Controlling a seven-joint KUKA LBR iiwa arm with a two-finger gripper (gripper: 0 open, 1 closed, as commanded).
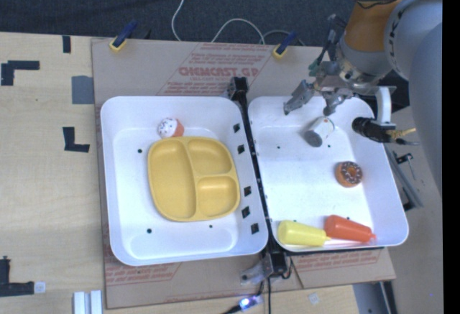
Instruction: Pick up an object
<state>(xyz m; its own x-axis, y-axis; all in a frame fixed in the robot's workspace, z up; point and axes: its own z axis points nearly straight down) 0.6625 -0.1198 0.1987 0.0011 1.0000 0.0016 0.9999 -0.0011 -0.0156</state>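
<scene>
**binwatcher:** Since it's just the overhead view, here's my read: gripper (310, 118) hangs over the right bin's (287, 183) back half, fingers spread apart, nothing between them. Closest target looks like the donut (348, 174), toward the front-right of the fingers.

**kuka_fan:** Agreed. The yellow corn-ish piece (301, 233) and carrot (348, 228) lie lengthwise along the front wall, farther off. Left bin (122, 162) holds a yellow divided plate (192, 178) and a small cupcake (169, 128).

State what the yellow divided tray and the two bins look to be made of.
Yellow divided tray: probably moulded plastic, matte; its colour is even and its compartment edges are rounded. Left bin and right bin: likely thin white plastic, smooth, with a faint sheen and rounded corners. The material can't be confirmed.
</scene>
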